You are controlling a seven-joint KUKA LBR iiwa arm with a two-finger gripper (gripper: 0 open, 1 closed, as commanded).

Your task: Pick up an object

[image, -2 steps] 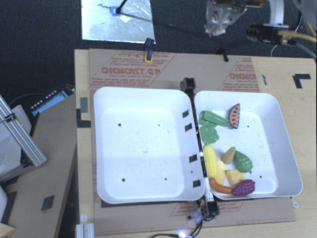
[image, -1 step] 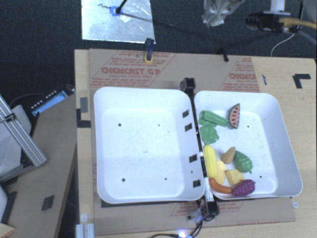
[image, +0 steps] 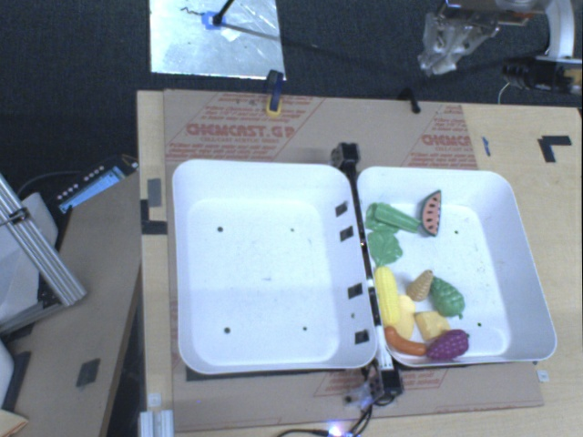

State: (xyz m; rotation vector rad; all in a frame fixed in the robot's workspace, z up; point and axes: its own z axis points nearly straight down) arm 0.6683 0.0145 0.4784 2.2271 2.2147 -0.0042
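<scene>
Two white bins are seen side by side on a brown board [image: 310,126] laid over the bench. The left bin [image: 264,267] and the right bin [image: 496,271] are joined along a line of black clips [image: 351,235]. A silver sheet [image: 216,25] is laid on the dark floor beyond the board, crossed by a thin black rod.

The gripper [image: 448,48] is held high at the top right, above the floor beyond the board and well apart from both bins; nothing is seen between its fingers, and whether the jaws are wide or narrow cannot be told.

The toy foods are gathered in the right bin, toward its left wall. Green leaves [image: 387,230] are placed at the top, with a watermelon slice [image: 430,212] just beside them. Lower down, a yellow corn cob [image: 387,294] is set along the wall, near a tan cone-like piece [image: 420,285] and a dark green piece [image: 447,297]. At the front edge, an orange carrot [image: 404,342] and purple grapes [image: 447,344] are found.
</scene>
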